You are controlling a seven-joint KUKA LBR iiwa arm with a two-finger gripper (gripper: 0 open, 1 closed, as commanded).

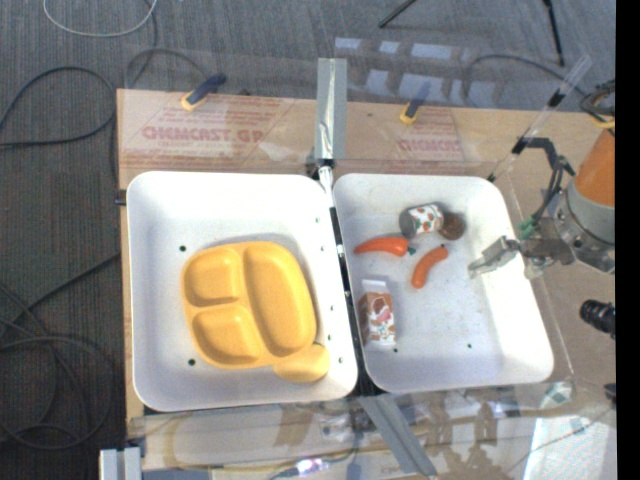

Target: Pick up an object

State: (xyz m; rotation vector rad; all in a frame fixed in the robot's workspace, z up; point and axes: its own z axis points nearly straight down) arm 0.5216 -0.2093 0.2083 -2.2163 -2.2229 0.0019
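Observation:
The right bin holds several small objects. Two orange sausage-shaped pieces lie near its middle, one flat and one slanted. A small printed can lies on its side at the back, touching a brown ball. A red and white packet lies by the bin's left wall. My gripper hangs over the right bin's right edge, open, nothing between its fingers. It is well right of the slanted orange piece.
The left bin holds a yellow compartment tray with a yellow lump at its front right corner. A ridge divides the two bins. Cables and a clear tube stand behind the arm.

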